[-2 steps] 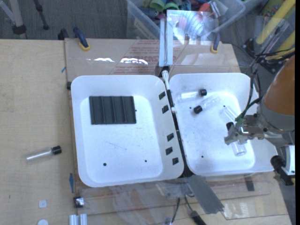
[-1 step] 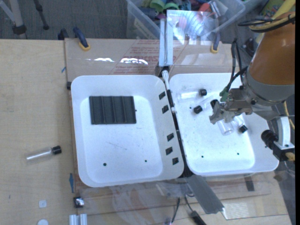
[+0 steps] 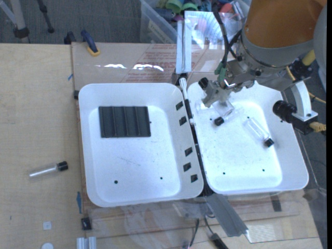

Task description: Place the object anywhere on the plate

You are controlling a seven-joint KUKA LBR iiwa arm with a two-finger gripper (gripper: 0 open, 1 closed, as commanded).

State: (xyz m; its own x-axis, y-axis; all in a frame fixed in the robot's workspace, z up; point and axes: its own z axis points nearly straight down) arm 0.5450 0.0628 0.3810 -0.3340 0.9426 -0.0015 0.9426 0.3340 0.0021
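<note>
Gripper (image 3: pixel 222 104) low over right bin (image 3: pixel 290 178), upper-left part, below orange band of arm (image 3: pixel 277 14). Clear vial with black cap (image 3: pixel 223 115) right under fingertips, cap toward lower left; cannot tell whether gripped or merely lying there, nor whether fingers open or closed. Second vial (image 3: pixel 258 131) on same bin floor, toward right, apart from gripper. Dark ribbed plate (image 3: pixel 124 121) flat in left bin (image 3: pixel 91 185), upper-left area. Third vial (image 3: pixel 48 169) on bench (image 3: pixel 31 113), left of bins.

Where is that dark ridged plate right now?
The dark ridged plate lies flat in the left bin, toward its far left part, away from the gripper.
</note>
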